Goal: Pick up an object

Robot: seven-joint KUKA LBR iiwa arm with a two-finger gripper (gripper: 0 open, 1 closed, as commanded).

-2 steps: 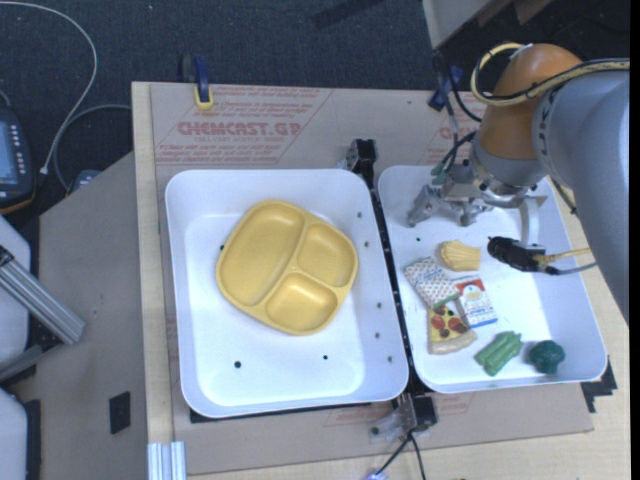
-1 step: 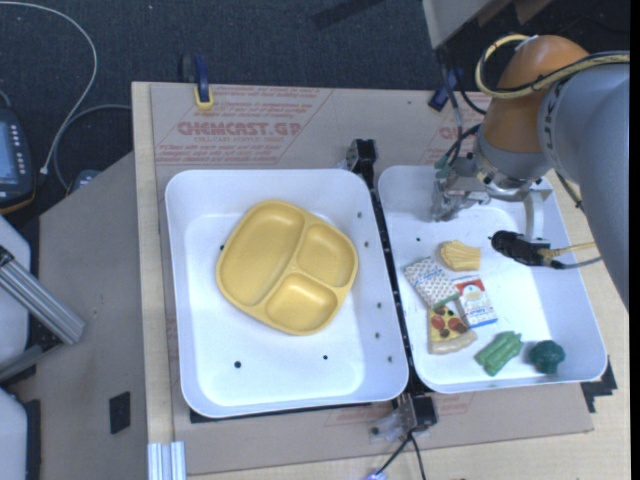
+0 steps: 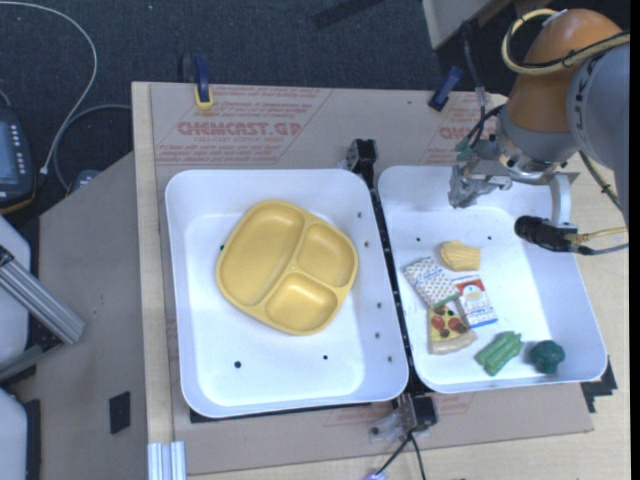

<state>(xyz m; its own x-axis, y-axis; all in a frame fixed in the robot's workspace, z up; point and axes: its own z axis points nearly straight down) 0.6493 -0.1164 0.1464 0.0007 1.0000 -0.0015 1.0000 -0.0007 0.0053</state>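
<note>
My gripper [image 3: 468,194] hangs over the far left part of the right bin [image 3: 570,278], with nothing seen in it. Nearer the camera in that bin lie a small yellow food piece [image 3: 459,256], a checked packet [image 3: 428,280], a white carton with red and blue print [image 3: 476,302] and a toy pizza slice [image 3: 448,328]. A green pod [image 3: 497,351] and a dark green lump [image 3: 546,356] rest near the front rim. The yellow piece lies just below the gripper in the view, apart from it.
The left bin [image 3: 200,358] holds a yellow three-compartment plate [image 3: 288,266]. A black divider strip [image 3: 385,258] runs between the bins. The arm's orange band [image 3: 560,63] and a black cable fitting [image 3: 545,232] stand over the right bin's far right side.
</note>
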